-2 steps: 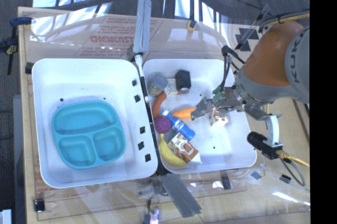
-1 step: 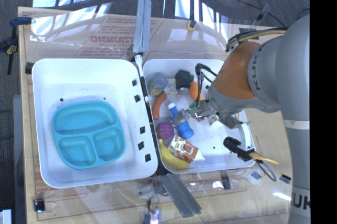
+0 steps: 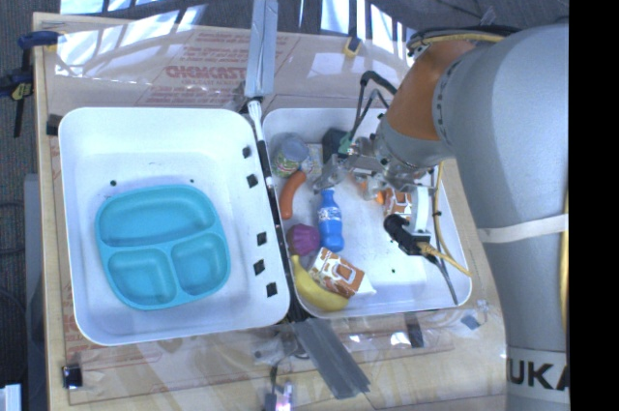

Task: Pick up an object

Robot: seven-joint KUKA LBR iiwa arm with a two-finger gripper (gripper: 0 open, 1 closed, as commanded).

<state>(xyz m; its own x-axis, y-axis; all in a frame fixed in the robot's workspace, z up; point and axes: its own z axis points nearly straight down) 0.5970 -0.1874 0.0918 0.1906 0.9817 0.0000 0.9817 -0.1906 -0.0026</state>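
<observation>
The right bin (image 3: 440, 288) holds several small items: a blue bottle (image 3: 331, 221), an orange carrot-like piece (image 3: 289, 193), a purple object (image 3: 304, 238), a yellow banana (image 3: 311, 288), an orange-and-white carton (image 3: 338, 274) and a round can (image 3: 289, 155). My gripper (image 3: 360, 169) hangs low over the back of this bin, just right of the can and above the bottle. The wrist body hides the fingertips. Nothing is seen held between them.
The left bin (image 3: 82, 143) holds a light blue divided tray (image 3: 162, 245). A row of black clips (image 3: 261, 225) lines the wall between the bins. The grey arm (image 3: 513, 138) covers the right side of the bench. Black and yellow cables (image 3: 426, 245) trail in the right bin.
</observation>
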